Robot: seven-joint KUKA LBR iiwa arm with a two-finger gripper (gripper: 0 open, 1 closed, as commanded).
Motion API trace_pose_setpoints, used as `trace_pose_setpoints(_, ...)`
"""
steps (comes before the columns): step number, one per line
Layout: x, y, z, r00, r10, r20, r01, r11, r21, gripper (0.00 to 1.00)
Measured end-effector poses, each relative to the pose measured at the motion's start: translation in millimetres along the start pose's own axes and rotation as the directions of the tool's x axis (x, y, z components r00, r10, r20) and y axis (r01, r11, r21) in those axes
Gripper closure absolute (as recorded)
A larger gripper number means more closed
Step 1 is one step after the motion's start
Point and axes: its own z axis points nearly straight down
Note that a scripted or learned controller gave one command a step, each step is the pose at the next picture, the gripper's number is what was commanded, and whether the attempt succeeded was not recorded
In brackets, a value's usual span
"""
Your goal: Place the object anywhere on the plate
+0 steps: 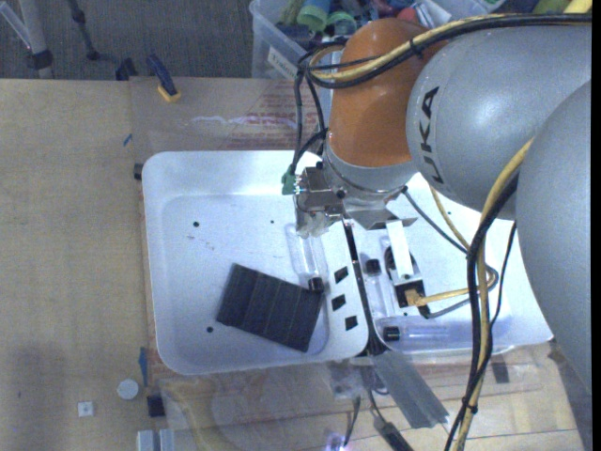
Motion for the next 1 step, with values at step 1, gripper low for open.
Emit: trace_pose_setpoints(1,0.1,-0.1,0.1,1.000,0.000,0.000,0.000,1.000,0.000,0.00)
